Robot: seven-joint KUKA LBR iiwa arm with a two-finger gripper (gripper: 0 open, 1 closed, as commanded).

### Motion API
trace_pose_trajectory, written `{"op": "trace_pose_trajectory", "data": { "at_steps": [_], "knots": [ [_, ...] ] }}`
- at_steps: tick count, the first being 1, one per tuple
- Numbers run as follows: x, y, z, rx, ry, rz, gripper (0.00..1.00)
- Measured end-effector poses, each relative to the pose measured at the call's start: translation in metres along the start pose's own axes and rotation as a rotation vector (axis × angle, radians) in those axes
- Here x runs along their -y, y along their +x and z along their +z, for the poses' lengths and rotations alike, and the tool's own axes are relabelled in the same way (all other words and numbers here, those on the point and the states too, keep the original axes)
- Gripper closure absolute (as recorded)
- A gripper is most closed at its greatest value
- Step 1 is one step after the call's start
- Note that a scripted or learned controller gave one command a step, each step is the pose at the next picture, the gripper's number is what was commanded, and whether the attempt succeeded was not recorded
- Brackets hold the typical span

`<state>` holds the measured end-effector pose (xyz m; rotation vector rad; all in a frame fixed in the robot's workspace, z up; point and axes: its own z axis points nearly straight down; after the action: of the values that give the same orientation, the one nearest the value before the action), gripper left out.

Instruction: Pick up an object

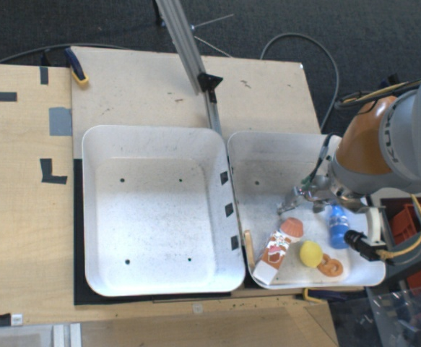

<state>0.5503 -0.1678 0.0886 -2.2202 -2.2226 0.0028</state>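
Observation:
In the right bin [268, 157] several small objects lie near the front right corner. They are a white and orange tube [277, 251], a yellow ball [310, 254], an orange ring [331, 267] and a blue bottle [338, 225]. My gripper [295, 198] hangs low over the right bin's middle, just behind the tube and left of the blue bottle. Nothing shows held in it. The grey arm with its orange band [362, 147] covers the bin's right side.
The left bin [152, 208] sits beside the right one. A slanted metal pole [185, 42] comes down to the bins' shared back edge. A thin wooden stick [248, 246] lies along the divide. Cables run at the right.

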Motion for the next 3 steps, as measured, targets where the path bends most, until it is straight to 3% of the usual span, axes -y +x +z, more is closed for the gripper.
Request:
{"op": "trace_pose_trajectory", "data": {
  "at_steps": [1,3],
  "knots": [
    [0.000,0.001,-0.011,-0.001,0.001,-0.001,1.00],
    [-0.002,-0.005,-0.115,0.001,-0.006,0.000,1.00]
  ]
}}
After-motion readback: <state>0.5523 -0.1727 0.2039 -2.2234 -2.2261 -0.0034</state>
